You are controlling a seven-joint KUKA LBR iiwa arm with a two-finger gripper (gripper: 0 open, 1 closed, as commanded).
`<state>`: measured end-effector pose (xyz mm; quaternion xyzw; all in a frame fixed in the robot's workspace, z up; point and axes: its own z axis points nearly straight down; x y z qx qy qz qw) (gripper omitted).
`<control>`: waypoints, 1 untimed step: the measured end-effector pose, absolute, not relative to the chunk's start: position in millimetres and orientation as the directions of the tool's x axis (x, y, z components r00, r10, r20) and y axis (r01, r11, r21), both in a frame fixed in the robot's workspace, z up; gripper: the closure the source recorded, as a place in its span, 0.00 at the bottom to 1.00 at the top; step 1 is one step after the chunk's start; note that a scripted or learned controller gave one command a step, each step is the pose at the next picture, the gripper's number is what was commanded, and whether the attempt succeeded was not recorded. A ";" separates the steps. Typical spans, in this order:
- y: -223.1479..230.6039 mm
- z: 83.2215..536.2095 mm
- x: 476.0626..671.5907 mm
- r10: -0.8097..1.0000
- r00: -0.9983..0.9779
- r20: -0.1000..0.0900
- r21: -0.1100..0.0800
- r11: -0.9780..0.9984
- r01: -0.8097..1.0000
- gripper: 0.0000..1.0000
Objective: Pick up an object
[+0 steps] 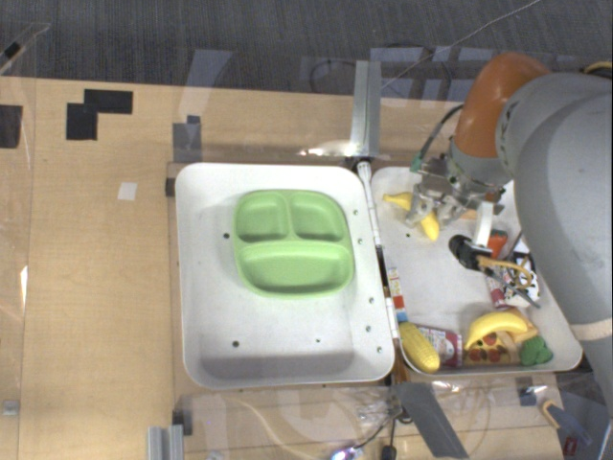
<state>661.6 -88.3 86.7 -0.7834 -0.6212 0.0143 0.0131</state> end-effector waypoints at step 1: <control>-25.0 193.1 670.3 0.972 0.234 0.002 0.007 -0.234 0.972 1.00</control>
